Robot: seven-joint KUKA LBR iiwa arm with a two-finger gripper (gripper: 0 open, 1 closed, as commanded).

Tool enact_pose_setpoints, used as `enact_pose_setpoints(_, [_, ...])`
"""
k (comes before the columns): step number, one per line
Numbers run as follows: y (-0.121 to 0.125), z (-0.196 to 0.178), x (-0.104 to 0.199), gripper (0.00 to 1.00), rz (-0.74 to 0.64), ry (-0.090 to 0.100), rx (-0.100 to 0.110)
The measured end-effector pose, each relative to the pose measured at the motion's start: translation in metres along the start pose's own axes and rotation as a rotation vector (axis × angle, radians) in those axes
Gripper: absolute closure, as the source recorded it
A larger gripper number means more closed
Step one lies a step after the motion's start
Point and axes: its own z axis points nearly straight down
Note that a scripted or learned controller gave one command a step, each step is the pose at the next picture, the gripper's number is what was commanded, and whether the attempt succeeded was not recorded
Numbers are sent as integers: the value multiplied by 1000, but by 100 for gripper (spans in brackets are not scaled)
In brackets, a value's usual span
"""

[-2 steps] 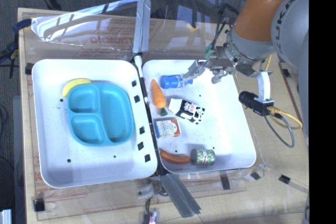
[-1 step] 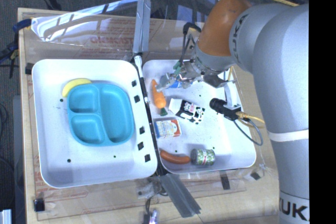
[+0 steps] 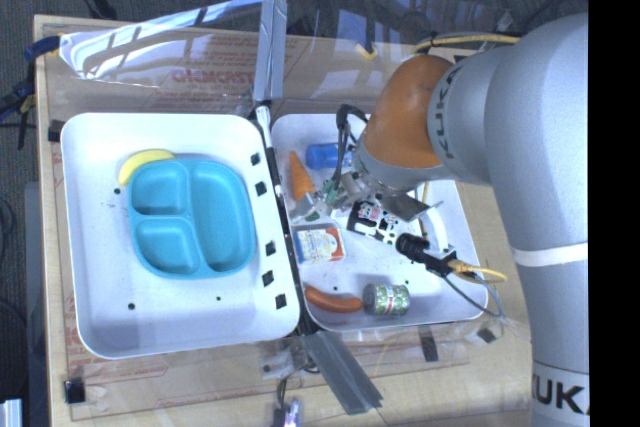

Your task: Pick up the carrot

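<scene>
Still pending: carrot [image 3: 300,175] lies in the right bin [image 3: 455,310], just beside my pincer [image 3: 335,190]; cannot tell the pincer's state, no grasp seen, lift remains

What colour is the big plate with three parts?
The plate is bright blue, clear in the camera view.

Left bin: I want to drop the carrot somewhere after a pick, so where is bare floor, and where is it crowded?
Left bin: bare white floor below and left of the blue divided tray. Right bin is crowded: carrot, sausage, can, packet, with the gripper among them.
</scene>
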Motion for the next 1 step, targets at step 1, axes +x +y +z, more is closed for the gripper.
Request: enact_pose_setpoints(1, [1,-9,3,100,-8,7,2])
